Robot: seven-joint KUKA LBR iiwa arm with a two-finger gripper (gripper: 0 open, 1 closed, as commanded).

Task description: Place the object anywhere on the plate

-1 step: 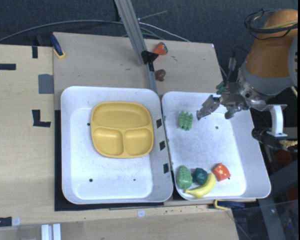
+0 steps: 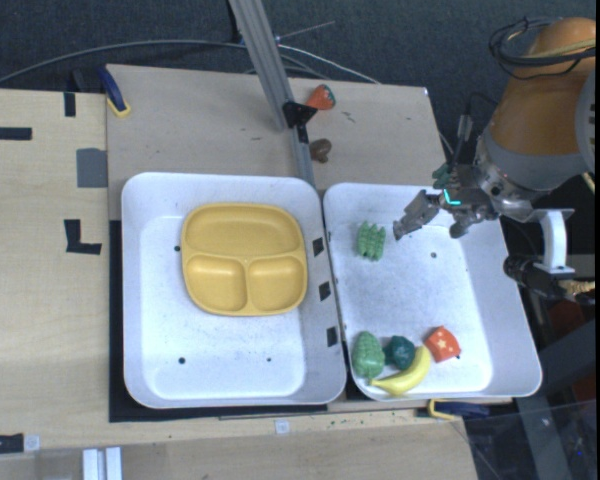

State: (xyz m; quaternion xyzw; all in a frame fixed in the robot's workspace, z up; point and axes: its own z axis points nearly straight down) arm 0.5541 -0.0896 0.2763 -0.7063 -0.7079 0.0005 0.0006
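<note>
On the bench, my pincer [image 2: 432, 221] hung spread apart over the right white bin [image 2: 480, 298], beside the small green ridged toy [image 2: 370, 240], presumably to grasp it for the yellow divided plate [image 2: 245, 258].

Yellow three-section plate [image 2: 245, 258] in white left bin [image 2: 145, 298]. White right bin [image 2: 500, 338], faintly speckled floor. Light green ridged toy [image 2: 370, 240] up top. Bottom corner: green knobbly toy [image 2: 367, 353], dark teal round toy [image 2: 400, 351], yellow banana [image 2: 408, 375], orange-red toy with white patch [image 2: 442, 343]. Arm orange [image 2: 540, 88], grey lower down. Pale wood bench [image 2: 40, 298], black tape marks.
</note>
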